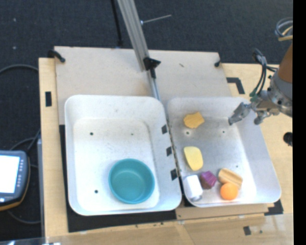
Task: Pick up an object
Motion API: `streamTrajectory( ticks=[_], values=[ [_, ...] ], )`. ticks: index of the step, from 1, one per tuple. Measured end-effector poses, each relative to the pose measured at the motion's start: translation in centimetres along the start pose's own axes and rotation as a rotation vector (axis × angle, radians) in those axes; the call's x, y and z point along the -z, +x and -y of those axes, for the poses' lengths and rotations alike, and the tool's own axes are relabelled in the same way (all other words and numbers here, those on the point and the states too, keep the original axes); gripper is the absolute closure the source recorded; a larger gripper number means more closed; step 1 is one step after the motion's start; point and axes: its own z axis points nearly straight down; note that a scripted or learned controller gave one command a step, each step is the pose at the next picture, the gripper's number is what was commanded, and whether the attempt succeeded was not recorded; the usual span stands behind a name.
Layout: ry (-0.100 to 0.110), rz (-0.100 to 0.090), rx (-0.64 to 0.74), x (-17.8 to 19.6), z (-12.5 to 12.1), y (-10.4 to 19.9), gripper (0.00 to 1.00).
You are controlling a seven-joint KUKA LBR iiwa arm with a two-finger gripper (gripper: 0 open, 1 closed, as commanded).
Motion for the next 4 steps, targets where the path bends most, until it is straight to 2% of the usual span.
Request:
streamTrajectory(
  ticks=[1,3,4],
  values=[
    [0.001,0.001,0.001,0.0,0.0,0.0,0.00],
    [0.004,0.000,0.000,-8.6,-0.1,0.4,0.00],
    [0.003,0.000,-0.002,-11.8,-0.1,0.3,0.00]
  ],
)
